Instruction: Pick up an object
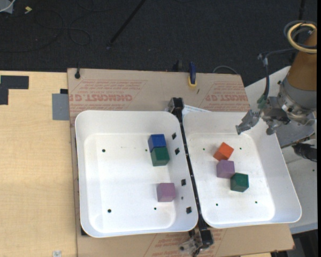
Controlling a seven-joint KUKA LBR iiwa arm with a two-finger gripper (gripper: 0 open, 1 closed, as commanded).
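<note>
1. grey arm with orange band [302,63] comes in from the right, over the far-right corner of the right shallow white plastic bin [281,197]; bulky grey wrist sits past the bin's right rim
2. two-finger gripper [258,123] hangs above the far right part of the right bin; one grey finger [246,122] points left and down, a second darker tip shows near the right rim; fingers look spread apart with nothing between them; gripper holds no object
3. right bin contents: orange cube [223,151] mid bin; purple cube [225,169] just near of it, the two touching or almost so, cannot tell which; dark green cube [239,182] just right and near of the purple one, looks touching at a corner
4. gripper is apart from all three, up and right of the orange cube
5. left shallow white plastic bin [91,197] contents: blue cube [157,141] toward the far right part; second dark green cube [160,156] right against it on the near side; second purple cube [166,191] alone, nearer, well apart from that pair
6. both bins side by side on a brown cardboard sheet [123,92] with red print; black clips along the seam between bins; light wooden bench [27,186] to the left; black floor with cables at the far side
</note>
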